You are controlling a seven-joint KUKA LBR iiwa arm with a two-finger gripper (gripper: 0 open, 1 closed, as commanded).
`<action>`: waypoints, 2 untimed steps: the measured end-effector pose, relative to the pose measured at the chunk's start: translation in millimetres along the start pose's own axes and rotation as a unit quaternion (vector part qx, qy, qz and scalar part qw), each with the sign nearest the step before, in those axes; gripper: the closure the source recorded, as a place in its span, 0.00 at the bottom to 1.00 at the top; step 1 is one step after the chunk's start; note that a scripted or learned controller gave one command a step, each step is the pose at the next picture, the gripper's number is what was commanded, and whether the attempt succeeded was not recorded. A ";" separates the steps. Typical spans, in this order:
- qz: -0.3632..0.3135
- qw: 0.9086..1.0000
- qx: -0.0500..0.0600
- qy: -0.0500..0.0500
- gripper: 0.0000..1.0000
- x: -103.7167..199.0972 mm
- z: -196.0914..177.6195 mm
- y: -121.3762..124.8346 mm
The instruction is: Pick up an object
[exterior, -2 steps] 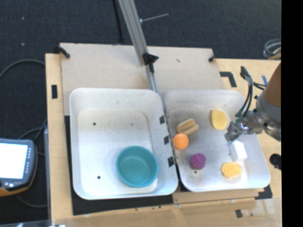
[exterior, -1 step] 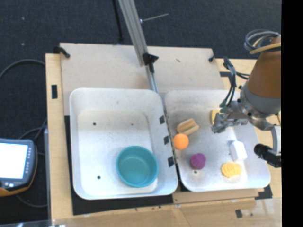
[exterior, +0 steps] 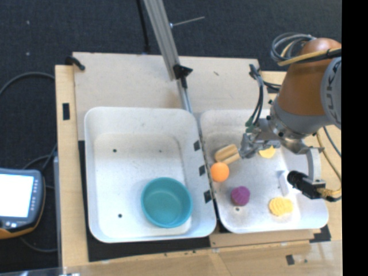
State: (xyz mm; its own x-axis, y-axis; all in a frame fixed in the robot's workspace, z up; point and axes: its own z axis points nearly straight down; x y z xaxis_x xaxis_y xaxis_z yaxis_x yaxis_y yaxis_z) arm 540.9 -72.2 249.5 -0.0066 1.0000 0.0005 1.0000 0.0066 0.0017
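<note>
Near right bin's (exterior: 299,223) left edge, gripper (exterior: 248,144) just beside tan block (exterior: 226,153).

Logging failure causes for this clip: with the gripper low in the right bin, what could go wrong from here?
1. The gripper sits between the tan cylinder and a yellow piece; it may close on neither.
2. The cylinder lies beside the orange ball; a nudge could send the ball rolling against the bin wall.

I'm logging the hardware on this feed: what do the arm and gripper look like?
The arm is bulky and rounded, grey with a broad orange band on top. Grey looped cables arch beside the band, and dark cables run down its left side. The gripper is small, metallic grey, with dark fittings.
</note>
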 end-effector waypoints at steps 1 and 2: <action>0.000 1.000 0.000 0.000 1.00 45.5 11.8 23.7; 0.000 1.000 0.000 0.001 1.00 93.2 8.2 36.4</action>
State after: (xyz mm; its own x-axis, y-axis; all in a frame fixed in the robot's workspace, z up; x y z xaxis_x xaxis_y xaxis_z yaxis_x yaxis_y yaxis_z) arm 576.7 21.3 241.4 -0.0072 1.0000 0.0015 1.0000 0.0072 0.0014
